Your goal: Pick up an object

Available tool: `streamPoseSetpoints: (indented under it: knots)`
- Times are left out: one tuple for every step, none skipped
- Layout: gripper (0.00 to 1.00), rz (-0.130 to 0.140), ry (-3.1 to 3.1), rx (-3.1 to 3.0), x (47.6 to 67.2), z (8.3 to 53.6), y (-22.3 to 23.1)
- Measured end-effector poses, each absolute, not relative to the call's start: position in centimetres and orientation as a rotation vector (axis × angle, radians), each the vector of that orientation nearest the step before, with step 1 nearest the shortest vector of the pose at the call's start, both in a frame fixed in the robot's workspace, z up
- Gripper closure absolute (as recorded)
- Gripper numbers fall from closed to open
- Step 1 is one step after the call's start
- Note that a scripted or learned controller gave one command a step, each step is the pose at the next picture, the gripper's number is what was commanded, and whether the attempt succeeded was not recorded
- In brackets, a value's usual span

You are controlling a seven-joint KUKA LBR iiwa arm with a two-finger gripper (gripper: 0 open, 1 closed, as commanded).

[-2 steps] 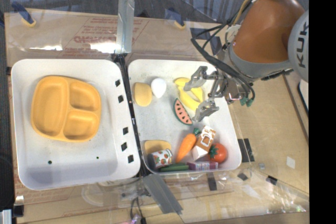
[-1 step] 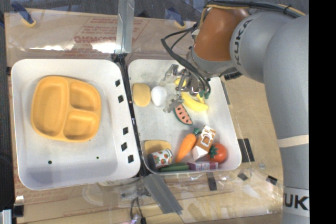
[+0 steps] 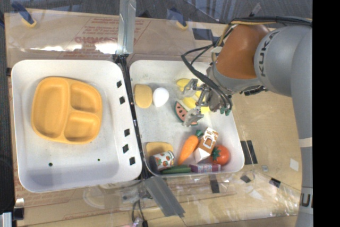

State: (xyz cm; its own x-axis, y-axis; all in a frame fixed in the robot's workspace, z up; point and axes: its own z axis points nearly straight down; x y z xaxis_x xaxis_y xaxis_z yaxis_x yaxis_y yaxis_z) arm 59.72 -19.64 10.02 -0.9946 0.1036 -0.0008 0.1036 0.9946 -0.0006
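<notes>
The right bin (image 3: 159,125) holds several toy foods. My gripper (image 3: 201,106) hangs low over the bin's upper right part, right beside a yellow piece (image 3: 189,103) and a watermelon slice (image 3: 181,112). Another yellow piece (image 3: 184,84) lies just above them. A white egg (image 3: 160,97) and a tan oval (image 3: 143,95) rest further left. Along the near wall lie a carrot (image 3: 187,149), a small carton (image 3: 206,142), a tomato (image 3: 221,155), a printed can (image 3: 163,159), a tan slice (image 3: 159,146), a green stick (image 3: 175,169) and a purple item (image 3: 206,168). Nothing is seen held.
The left bin (image 3: 32,173) carries a yellow divided plate (image 3: 66,109). A grey metal bracket (image 3: 126,26) stands at the far end of the wall between the bins. The arm's orange band (image 3: 241,53) and grey body cover the right bin's far right corner.
</notes>
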Motion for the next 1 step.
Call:
streamPoseSetpoints:
  knots:
    - [0.00,0.002,3.133,0.256,60.61,9.28,-16.47]
